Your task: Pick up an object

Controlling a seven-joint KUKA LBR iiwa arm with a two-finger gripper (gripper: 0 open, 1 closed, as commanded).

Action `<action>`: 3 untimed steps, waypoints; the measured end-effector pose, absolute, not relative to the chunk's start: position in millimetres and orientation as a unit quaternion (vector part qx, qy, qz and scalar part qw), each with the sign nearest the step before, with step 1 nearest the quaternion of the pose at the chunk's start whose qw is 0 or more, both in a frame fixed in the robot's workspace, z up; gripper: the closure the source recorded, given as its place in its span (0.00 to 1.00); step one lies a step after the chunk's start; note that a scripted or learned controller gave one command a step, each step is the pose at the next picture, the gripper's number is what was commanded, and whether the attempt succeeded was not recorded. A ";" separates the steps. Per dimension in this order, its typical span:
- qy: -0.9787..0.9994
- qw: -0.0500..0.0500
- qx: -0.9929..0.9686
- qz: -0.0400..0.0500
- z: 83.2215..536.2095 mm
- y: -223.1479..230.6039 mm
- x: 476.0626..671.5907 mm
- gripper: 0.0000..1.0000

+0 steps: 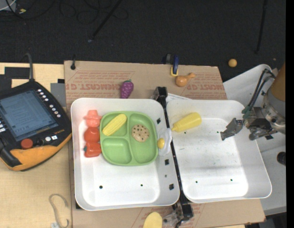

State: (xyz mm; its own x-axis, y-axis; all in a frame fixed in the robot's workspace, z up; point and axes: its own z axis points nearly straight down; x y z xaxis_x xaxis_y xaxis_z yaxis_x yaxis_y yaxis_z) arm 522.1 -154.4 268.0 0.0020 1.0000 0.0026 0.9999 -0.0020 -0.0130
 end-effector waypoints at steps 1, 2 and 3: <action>-0.707 0.000 -0.707 0.000 274.0 -154.6 524.0 0.00; -0.708 0.003 -0.707 0.002 230.5 -153.3 526.0 0.00; -0.707 0.003 -0.707 0.002 186.8 -153.5 526.5 0.00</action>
State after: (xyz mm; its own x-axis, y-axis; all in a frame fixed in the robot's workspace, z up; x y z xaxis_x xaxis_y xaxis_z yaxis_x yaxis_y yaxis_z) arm 526.5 -153.5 186.8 -0.0007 1.0000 0.0022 1.0000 0.0008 -0.0070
